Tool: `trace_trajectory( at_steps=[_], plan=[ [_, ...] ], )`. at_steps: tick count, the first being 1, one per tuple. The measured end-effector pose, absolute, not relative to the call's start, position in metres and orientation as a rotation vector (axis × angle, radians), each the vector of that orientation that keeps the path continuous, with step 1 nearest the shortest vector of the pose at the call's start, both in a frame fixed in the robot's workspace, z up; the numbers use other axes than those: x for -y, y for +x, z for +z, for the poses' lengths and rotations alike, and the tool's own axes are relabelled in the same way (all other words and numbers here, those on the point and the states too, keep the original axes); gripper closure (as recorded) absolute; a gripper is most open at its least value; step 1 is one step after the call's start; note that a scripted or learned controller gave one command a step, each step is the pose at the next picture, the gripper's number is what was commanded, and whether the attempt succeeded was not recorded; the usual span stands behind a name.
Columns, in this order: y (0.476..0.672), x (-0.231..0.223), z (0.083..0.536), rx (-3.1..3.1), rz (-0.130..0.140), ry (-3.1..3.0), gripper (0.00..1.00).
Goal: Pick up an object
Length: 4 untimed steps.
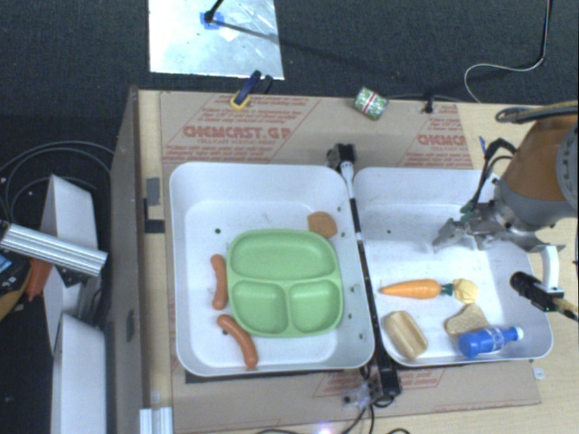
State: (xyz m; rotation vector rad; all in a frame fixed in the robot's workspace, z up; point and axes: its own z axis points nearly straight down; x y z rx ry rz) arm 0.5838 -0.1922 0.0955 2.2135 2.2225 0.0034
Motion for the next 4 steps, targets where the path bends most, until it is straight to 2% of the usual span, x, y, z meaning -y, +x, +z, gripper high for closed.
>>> trace_trajectory(
  at_steps=[1, 2, 3, 4],
  plan=[
    [0.527, 0.207, 0.084, -2.221, -0.001, 2.22, 0.0],
    [0.618, 0.128, 0.085, -2.225, 0.004, 2.215, 0.0],
    [0.596, 0.208, 0.159, -2.22, 0.001, 2.216, 0.0],
    [0.545, 0.207, 0.084, -2.222, 0.001, 2.22, 0.0]
  ],
)
